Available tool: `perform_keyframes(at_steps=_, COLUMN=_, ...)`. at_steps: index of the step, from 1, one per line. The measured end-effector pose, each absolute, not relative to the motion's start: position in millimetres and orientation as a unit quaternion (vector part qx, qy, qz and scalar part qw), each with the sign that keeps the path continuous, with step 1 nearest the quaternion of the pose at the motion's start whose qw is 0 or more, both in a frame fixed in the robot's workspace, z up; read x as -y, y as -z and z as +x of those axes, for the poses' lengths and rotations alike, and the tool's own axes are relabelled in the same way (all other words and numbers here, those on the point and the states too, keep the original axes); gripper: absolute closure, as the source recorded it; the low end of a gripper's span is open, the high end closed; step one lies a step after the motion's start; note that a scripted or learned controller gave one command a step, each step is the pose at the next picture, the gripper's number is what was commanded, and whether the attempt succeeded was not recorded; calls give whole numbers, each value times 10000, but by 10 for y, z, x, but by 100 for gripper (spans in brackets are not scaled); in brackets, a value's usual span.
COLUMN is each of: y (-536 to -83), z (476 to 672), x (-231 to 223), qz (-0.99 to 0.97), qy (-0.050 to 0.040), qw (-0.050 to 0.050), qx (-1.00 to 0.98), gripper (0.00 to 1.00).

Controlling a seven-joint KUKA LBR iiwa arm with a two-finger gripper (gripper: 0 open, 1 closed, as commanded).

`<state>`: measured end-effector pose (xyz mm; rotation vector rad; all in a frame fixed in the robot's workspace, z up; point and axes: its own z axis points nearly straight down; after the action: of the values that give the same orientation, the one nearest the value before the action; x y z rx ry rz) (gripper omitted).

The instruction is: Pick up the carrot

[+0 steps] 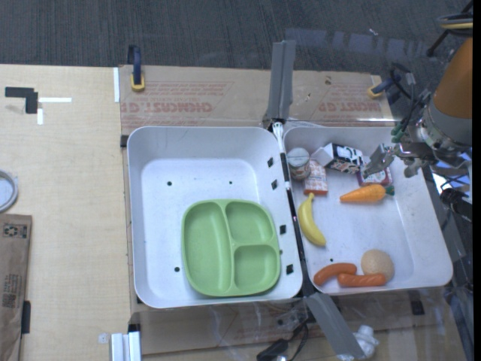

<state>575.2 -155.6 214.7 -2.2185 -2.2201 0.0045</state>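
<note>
A pale wooden counter (pixel 60 171) against dark floor carries two white bins (pixel 150 201) — one green tray (pixel 229 247) left; right, one banana (pixel 310 220), one carrot (pixel 364 194) upper centre, two sausages (pixel 348 274). The pincer (pixel 392 156) hovers just above — its grip unreadable.

Past my bench the floor (pixel 188 13) is dark grey carpet with a fine ribbed weave. The bench top (pixel 60 201) is pale wood, evenly lit with no hard shadows. A sheet of brown cardboard (pixel 225 100) with red print lies along its far side, pinned by a blue-and-yellow clamp (pixel 135 70) at one corner and another clamp (pixel 379 89) at the other. A black L-shaped mark (pixel 22 96) and white tape strips (pixel 52 102) sit on the wood. A brown paper bag (pixel 13 277) lies at the edge.
</note>
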Motion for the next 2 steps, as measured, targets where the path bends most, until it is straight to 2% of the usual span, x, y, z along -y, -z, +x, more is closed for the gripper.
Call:
perform_keyframes(at_steps=1, y=-1063, z=5852, x=1792, qz=-6789, qy=25, qw=-44, qx=7342, gripper=0)
perform_keyframes(at_steps=2, y=-1038, z=5918, x=1786, qz=-6229, qy=42, qw=-121, qx=7822, gripper=0)
